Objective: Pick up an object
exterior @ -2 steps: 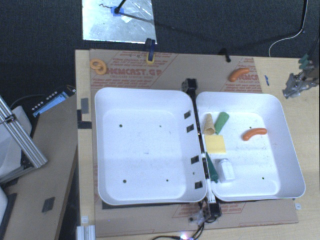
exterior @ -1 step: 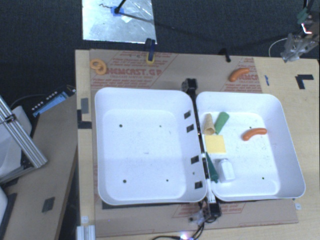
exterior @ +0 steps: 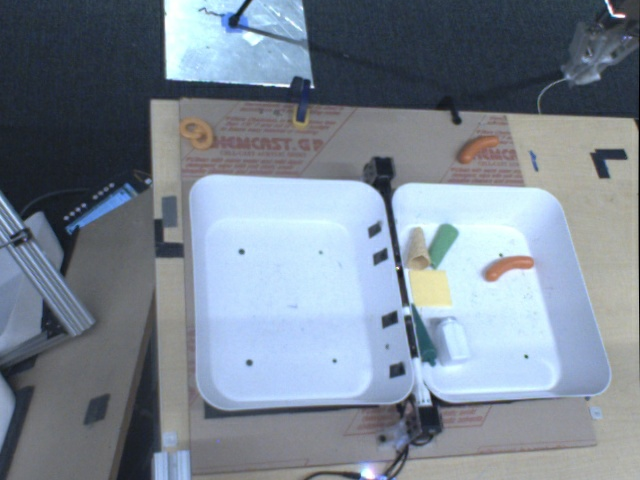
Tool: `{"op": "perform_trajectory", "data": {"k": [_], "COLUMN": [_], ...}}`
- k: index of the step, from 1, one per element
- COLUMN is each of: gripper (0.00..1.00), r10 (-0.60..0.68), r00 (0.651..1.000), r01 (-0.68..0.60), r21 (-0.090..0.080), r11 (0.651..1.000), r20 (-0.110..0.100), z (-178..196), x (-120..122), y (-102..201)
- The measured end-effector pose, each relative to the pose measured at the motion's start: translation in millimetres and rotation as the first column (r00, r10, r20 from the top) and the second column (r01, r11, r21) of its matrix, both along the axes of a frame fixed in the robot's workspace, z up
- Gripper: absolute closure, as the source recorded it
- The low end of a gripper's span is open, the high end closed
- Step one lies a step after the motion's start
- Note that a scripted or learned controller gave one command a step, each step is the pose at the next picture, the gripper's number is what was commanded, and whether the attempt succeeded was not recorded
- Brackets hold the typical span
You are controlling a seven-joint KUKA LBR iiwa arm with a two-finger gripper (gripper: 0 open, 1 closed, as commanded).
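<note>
The pincer hangs at the upper right, well apart from the right bin; its grip cannot be told, perhaps blurred; the orange sausage, 1 likely target, lies below-left, long axis roughly left-right.

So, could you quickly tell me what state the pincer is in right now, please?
Pincer: cannot be told; it sits at the top right corner, away from the bins, too blurred to judge.
</note>
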State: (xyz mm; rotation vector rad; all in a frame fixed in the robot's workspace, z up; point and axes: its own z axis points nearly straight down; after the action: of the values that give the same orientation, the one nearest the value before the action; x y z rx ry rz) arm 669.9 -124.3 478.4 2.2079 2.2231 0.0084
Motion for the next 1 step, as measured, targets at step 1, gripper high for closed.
{"op": "perform_trajectory", "data": {"k": [1], "gripper": [1.0], "r10": [0.0], "r00": [1.0], "r01": [0.0], "r21": [0.001], "r11": [1.0], "r20": [-0.001], "z": [44.9], "x": [-1.3], "y": [28.0]}}
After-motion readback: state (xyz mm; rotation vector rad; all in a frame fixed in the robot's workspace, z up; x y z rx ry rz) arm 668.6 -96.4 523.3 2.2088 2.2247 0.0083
